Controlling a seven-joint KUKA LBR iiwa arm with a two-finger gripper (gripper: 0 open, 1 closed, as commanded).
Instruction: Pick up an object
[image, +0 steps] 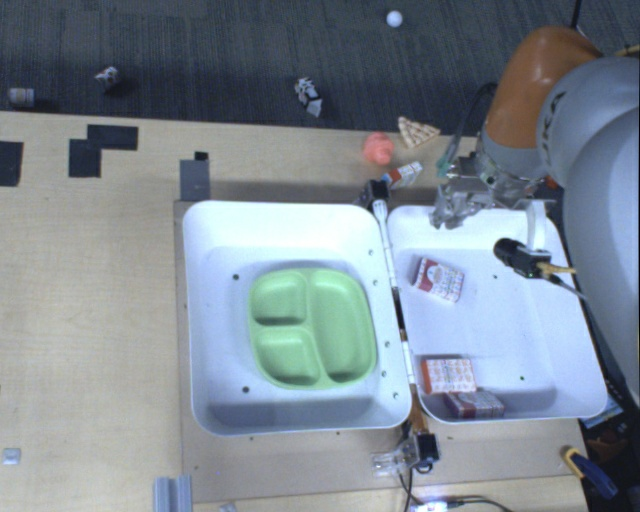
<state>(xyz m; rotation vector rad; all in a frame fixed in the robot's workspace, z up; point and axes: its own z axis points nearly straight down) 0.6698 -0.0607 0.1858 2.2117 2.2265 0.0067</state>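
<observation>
Bring the end effector (455, 208), at the far rim of the box bin (520, 335), over the small red box (438, 279) mid-bin. Cannot tell if open or shut. Drop straight, then squeeze.

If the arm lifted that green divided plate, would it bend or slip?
The green plate looks like moulded plastic, so it is probably stiff and light. It lies flat with a low rim, so it is likely hard to pinch, and its smooth surface may slip.

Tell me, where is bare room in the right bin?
Bare: the right bin floor between the small carton and the patterned box. Crowded: the near corner with the dark red box, and by the claw.
</observation>
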